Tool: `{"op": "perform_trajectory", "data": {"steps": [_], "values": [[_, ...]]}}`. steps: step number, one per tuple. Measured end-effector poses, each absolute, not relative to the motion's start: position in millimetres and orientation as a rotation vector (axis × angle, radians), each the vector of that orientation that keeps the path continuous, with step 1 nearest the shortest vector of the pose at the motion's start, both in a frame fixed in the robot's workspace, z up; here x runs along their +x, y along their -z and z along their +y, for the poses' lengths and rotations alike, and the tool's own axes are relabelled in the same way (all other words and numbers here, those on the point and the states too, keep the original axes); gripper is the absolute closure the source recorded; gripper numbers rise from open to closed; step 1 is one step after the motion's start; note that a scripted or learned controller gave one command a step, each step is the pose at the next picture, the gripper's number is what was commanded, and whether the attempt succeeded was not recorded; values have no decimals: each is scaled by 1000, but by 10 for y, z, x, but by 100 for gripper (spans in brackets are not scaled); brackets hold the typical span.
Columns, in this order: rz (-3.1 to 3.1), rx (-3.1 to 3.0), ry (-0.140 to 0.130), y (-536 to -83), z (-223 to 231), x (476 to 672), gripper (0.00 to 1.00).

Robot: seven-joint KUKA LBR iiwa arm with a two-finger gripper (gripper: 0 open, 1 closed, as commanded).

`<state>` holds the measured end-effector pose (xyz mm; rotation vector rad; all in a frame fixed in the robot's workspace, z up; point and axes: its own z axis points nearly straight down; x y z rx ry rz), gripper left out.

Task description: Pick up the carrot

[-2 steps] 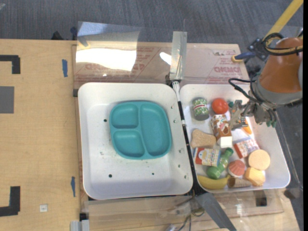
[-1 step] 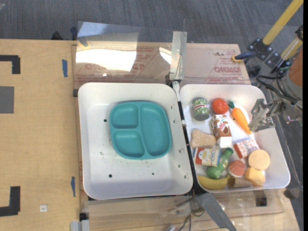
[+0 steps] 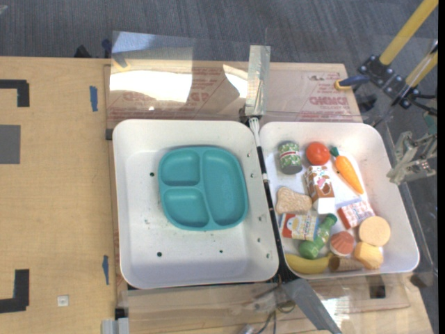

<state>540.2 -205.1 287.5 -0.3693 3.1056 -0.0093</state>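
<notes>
Over in right bin (image 3: 396, 186): carrot (image 3: 348, 173) lying near far-right side, just right of tomato (image 3: 318, 152), among toy food pile. Left bin (image 3: 132, 207) has teal divided plate (image 3: 204, 187). Gripper state: can't tell from this shot.

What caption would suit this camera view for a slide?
Carrot lying among toy foods in the right bin, beside a tomato; teal divided plate in the left bin.
</notes>
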Motion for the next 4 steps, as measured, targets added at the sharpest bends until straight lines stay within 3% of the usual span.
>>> {"op": "perform_trajectory", "data": {"steps": [2,3,4], "values": [[2798,-1407,8,-3500,-2222,5912,100],[2485,-1908,6,-3460,-2218,6125,100],[2229,-2209,-3,-3201,-2216,6104,100]]}}
